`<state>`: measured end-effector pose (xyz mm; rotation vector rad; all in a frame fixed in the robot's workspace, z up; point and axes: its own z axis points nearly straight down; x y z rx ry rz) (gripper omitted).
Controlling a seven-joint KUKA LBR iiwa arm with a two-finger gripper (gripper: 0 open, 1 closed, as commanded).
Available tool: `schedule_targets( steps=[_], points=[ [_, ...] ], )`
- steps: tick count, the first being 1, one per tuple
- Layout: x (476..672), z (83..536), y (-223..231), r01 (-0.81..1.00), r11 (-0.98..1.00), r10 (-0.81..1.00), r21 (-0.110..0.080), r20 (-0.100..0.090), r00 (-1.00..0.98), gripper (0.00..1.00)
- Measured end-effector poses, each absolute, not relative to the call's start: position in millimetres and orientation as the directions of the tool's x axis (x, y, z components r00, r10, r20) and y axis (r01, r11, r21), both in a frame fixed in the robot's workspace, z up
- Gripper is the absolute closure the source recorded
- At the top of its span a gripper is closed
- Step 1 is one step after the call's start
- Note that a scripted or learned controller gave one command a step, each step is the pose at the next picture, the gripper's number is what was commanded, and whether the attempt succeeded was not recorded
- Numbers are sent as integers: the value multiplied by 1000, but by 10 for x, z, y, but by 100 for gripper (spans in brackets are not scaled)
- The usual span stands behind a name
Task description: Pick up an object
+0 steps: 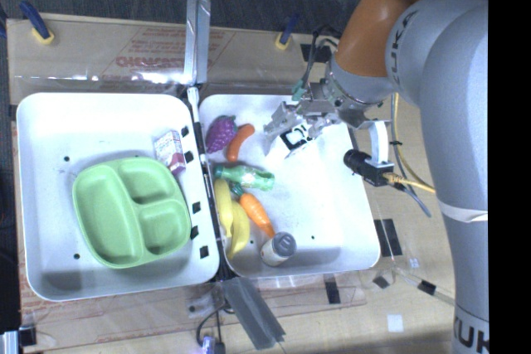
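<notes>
Pincer: the pincer (292,131) hung over the upper part of the right bin (353,215), near its back wall; whether it was spread or pressed together I cannot tell, and nothing could be seen pinched in it
Candidate things: a purple grape bunch (221,132) and an orange sausage-shaped piece (240,142) lay just beside each other at the bin's upper left; a green piece (246,176) lay below them, then a carrot (256,212) and a banana (230,217) along the left wall, with a small grey-capped bottle (278,248) near the front
Nearest to the pincer: the orange sausage-shaped piece and the grapes, a little to its left and apart from it
Left bin: the left bin (41,178) held a green divided tray (133,211) and a small carton (170,150) by the divider
Done: by my judgement, only the approach; the arm was over the bin with the toys
Left: closing on one thing and lifting it clear; every object lay on the bin floor, so the pick looked not yet made
Risk: the toys were crowded along the left wall, which could make a clean grip hard
</notes>
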<state>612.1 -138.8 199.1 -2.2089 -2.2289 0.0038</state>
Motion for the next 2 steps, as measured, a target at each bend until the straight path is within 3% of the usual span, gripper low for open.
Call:
schedule_targets(
  steps=[1,2],
  points=[
    [5715,1150,-1122,998,59,998,8,1,-59,0],
    [5151,970,-1075,989,145,990,10,0,-145,0]
  ],
)
